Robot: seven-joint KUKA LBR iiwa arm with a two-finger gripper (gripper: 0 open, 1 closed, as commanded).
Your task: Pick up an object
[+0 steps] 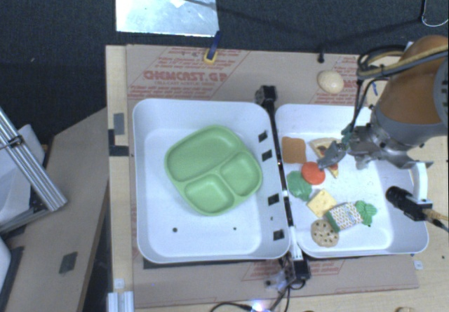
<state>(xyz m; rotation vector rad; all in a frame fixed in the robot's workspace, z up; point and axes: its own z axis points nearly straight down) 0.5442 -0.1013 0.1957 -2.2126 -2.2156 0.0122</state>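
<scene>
Camera view: left bin point(151, 233) holds green tray point(212, 169); right bin point(403, 237) toy food point(313, 174); tool point(330, 156) state unclear

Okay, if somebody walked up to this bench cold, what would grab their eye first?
Probably the green divided tray, lying alone in the left bin. Next, the cluster of toy food in the right bin: a red tomato, a cookie, a cheese wedge. The gripper hangs just above the tomato.

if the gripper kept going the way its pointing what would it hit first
Probably the tomato. The gripper points down and left in the right bin, its tip just above and right of it. Height is unclear from this slant, so it may touch the pizza slice beside it first.
</scene>
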